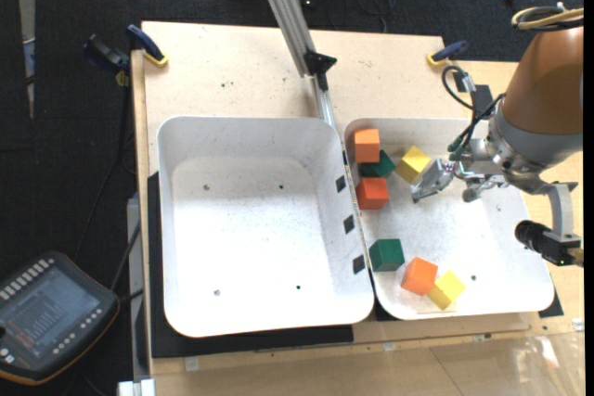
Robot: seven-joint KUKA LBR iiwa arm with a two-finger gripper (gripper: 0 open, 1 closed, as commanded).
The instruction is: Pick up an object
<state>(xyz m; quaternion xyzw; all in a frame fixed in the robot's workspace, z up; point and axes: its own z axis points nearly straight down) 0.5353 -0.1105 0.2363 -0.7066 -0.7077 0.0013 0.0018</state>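
Right now the arm [548,97] reaches in from 3 o'clock, and its big orange part hides the far corner of the right bin [492,287]. The gripper [452,181] hangs over that bin. Its fingers look spread a little, with nothing between them, but they are small and hard to make out. A yellow block [414,164] sits just beside the gripper, at its 10 o'clock. At 9 o'clock by the bin wall stand an orange block [368,146], a green block [379,167] partly hidden under it, and a red-orange block [373,193]. Down at 6 o'clock sit another green block [386,254], an orange block [419,275] and a yellow block [447,289], the last two touching. The left bin [251,227] rests on the surface [232,70].
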